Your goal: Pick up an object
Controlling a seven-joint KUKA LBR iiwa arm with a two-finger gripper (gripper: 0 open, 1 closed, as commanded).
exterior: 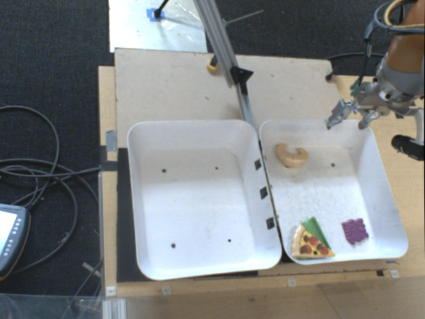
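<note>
Over the right white bin's (382, 171) far rim, the two-finger gripper (350, 116) is held released, empty; the tan curved pastry-shaped toy (291, 155) may be missed if descent clips the rim.

On your bench, two white bins sit side by side: the left bin (143, 145) and the right bin (385, 178). A grey pole (219, 35) slants over the far edge. Black cables (46, 171) and a tablet (10, 234) lie beyond the bench's left edge.
</note>
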